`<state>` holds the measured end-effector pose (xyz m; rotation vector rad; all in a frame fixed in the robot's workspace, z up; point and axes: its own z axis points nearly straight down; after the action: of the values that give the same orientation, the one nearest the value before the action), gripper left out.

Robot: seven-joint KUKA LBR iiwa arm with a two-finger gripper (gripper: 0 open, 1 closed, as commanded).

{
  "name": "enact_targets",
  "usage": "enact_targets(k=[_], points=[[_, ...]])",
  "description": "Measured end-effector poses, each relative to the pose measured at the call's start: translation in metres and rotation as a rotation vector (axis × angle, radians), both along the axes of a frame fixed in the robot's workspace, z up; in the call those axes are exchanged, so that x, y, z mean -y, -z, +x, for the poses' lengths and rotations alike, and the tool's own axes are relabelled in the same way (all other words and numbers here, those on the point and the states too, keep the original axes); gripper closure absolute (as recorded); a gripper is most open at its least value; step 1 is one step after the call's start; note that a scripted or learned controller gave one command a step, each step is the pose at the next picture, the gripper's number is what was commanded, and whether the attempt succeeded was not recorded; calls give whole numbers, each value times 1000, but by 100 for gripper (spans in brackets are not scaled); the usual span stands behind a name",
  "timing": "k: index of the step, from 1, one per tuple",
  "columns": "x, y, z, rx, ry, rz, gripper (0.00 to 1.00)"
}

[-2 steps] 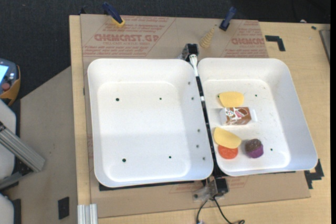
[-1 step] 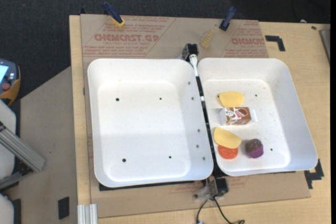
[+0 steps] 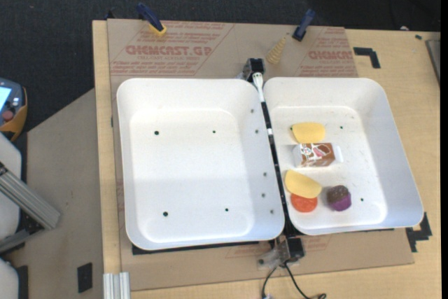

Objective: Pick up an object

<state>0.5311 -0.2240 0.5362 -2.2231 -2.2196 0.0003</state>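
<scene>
The yellow piece (image 3: 302,183) partly covers the orange-red piece (image 3: 304,203); the snack packet (image 3: 316,154) print is unreadable.

We are seeing two yellow pieces (image 3: 308,131), a brown-and-white packet (image 3: 316,154), an orange-red disc (image 3: 304,203) and a purple lump (image 3: 339,197) in the white right bin (image 3: 392,150).

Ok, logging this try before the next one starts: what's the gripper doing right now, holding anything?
Gripper: its state cannot be told from this camera view; nothing here shows it holding any object.
</scene>
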Motion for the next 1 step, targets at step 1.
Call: enact_targets(k=[1], points=[[0, 1, 1, 0, -1, -1, 0]])
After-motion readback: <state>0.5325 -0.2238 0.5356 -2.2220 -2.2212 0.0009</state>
